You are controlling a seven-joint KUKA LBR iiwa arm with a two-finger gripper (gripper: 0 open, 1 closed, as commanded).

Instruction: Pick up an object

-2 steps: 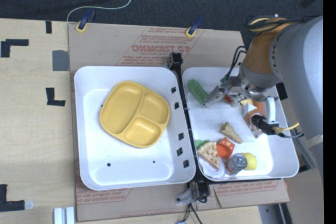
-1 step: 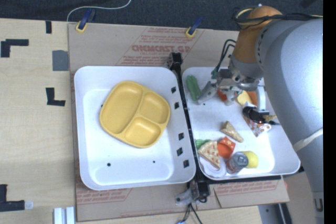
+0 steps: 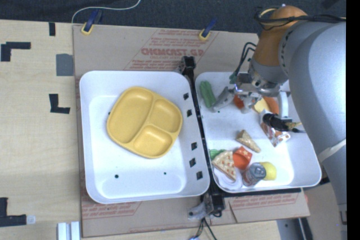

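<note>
- Currently my hand point(image 3: 239, 94) is low over the far end of the right bin point(image 3: 304, 146), with two dark fingers spread apart; it is released, and nothing sits between the fingers.
- Candidate objects lie close by: a green cucumber-like piece point(image 3: 207, 93) just to one side of the hand, and a small red piece point(image 3: 240, 101) and a yellow wedge point(image 3: 260, 105) directly under or beside the fingertips. I cannot tell whether a fingertip touches the red piece.
- Further objects cluster at the near end of the same bin: a tan wedge point(image 3: 247, 141), a pizza-like slice point(image 3: 225, 163), a red chunk point(image 3: 242, 157), a small can point(image 3: 254, 173) and a yellow ball point(image 3: 269, 171).
- A yellow divided plate point(image 3: 145, 121) occupies the left bin point(image 3: 93, 137), well apart from my hand.
- Risk: the red and yellow pieces lie crowded together, so closing may push one aside or pinch two at once.
- Risk: the small, low pieces may slip out as the fingers close.
- Risk: the bin's far wall is near and may block one finger.
- Legible text: red printing on the cardboard point(image 3: 169, 52) under the bins appears to read "CHEMCAST GP"; the finer lines are too small to read.
</note>
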